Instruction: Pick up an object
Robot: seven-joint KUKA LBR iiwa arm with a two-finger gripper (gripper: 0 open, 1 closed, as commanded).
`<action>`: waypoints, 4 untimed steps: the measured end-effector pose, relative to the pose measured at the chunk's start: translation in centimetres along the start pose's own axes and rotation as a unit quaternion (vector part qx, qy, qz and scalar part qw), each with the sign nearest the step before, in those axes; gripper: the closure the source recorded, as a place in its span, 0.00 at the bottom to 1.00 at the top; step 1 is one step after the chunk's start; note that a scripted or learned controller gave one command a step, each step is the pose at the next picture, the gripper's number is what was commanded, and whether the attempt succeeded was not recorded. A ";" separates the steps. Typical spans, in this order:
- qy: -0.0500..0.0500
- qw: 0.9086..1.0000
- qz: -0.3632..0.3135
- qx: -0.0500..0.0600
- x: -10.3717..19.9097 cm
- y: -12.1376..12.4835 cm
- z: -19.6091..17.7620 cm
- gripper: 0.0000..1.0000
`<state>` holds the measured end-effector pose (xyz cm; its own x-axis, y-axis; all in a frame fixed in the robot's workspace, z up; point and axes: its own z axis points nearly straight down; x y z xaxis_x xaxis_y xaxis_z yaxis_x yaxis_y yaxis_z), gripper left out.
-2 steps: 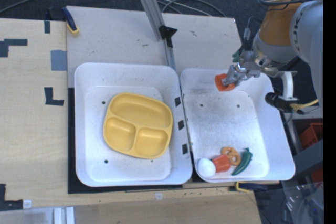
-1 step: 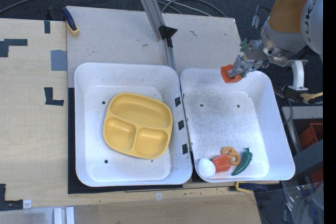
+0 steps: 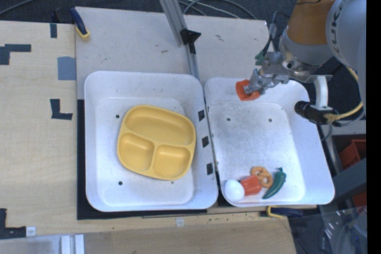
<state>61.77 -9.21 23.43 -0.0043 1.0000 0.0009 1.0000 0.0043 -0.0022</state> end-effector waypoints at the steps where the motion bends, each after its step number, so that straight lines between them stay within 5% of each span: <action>1: 0.001 1.000 -0.001 0.000 4.8 -2.8 -0.8 1.00; 4: -0.001 1.000 -0.001 0.002 18.5 -10.1 1.0 1.00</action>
